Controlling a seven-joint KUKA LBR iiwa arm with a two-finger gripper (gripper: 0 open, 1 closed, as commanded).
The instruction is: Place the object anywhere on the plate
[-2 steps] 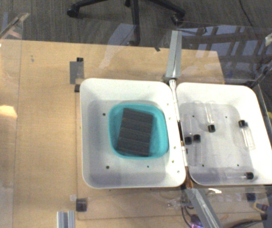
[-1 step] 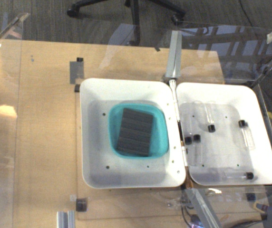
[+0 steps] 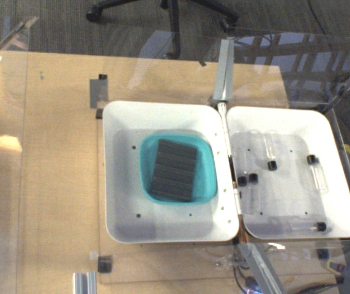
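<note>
A dark ribbed block [image 3: 174,170] lay flat on the teal plate [image 3: 146,164], well within its rim, in the bin [image 3: 121,216] at the view's left. Clear, black-capped tubes [image 3: 269,152] lay scattered in the neighbouring bin [image 3: 341,188].

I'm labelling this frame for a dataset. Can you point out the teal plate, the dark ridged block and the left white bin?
teal plate [image 3: 207,182]: camera view, bare right rim.
dark ridged block [image 3: 174,169]: camera view, middle of its top face.
left white bin [image 3: 119,182]: camera view, bare floor left of the plate.
</note>
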